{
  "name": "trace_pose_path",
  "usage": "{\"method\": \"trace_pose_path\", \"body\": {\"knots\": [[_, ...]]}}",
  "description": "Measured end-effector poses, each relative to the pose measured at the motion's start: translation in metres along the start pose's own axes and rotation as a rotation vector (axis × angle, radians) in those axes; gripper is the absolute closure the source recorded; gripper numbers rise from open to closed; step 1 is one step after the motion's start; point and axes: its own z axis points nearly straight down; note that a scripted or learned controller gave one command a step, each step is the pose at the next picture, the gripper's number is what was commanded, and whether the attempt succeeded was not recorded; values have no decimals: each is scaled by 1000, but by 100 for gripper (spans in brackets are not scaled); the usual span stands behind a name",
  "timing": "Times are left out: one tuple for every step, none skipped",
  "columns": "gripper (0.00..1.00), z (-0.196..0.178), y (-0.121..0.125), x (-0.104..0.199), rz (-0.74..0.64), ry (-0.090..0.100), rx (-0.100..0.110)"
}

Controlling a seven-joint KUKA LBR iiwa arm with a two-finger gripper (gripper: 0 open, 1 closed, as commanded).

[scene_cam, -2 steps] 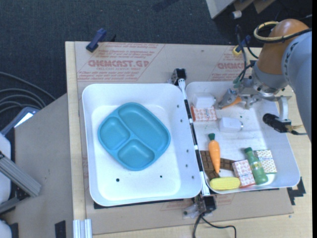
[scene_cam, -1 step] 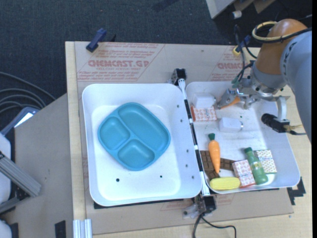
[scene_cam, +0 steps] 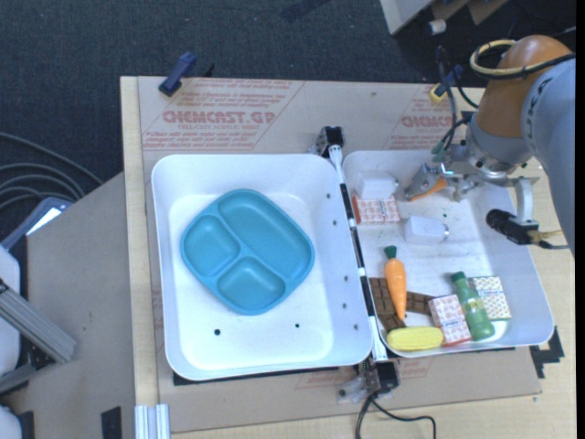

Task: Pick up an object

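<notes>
On the desk (scene_cam: 274,117), the left white bin (scene_cam: 174,273) carries a blue three-compartment plastic plate (scene_cam: 247,250). The right white bin (scene_cam: 535,286) holds a toy carrot (scene_cam: 396,284), a green bottle (scene_cam: 473,305) and a yellow corn cob (scene_cam: 415,338) near its front edge. The end effector (scene_cam: 441,179) hovers at that bin's far edge; whether it is open or closed cannot be made out.
</notes>
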Motion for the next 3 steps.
{"method": "trace_pose_path", "body": {"knots": [[0,0,0,25,-1,2,4],[0,0,0,43,0,2,5],[0,0,-1,70,1,0,6]]}}
